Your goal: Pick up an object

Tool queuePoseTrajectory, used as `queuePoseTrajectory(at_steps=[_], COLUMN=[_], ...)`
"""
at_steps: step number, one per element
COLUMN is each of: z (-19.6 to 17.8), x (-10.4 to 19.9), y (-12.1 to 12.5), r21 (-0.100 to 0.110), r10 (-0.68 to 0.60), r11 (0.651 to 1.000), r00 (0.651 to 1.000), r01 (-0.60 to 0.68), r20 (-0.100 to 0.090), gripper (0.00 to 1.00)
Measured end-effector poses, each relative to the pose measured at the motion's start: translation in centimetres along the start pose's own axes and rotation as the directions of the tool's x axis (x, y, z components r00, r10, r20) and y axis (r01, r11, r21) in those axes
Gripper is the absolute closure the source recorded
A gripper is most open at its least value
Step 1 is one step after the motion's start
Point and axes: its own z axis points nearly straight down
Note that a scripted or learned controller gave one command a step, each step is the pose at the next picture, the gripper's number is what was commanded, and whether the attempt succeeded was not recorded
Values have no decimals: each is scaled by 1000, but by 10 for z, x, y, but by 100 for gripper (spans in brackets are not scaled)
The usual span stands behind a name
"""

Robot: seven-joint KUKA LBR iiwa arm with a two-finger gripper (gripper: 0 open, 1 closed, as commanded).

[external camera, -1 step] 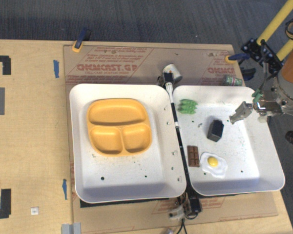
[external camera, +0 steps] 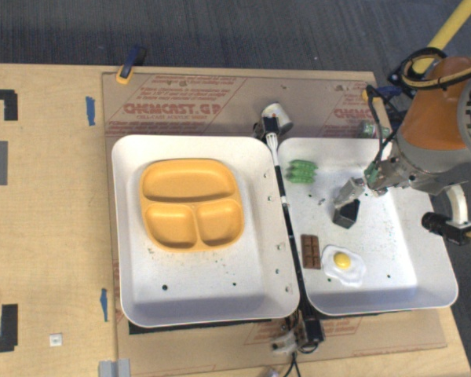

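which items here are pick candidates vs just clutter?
Job:
- gripper, over right bin
- green toy
- chocolate bar
- fried egg

Lying about:
- yellow divided tray in left bin
- blue clamp

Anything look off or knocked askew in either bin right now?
Nothing stands out. The yellow tray sits flat in the left bin; the green toy, chocolate bar and fried egg lie separately in the right bin.

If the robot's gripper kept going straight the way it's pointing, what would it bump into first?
Probably just the bare white floor of the right bin. The gripper points down and leftward there, clear of the green toy and fried egg, though depth is unclear.
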Motion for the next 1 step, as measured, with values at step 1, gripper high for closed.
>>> queuePoseTrajectory(at_steps=[1], z=[48], x=[39], y=[-18], r21=[-2], r10=[-243], r11=[970], r00=[970], r01=[243], r20=[1], gripper=[0])
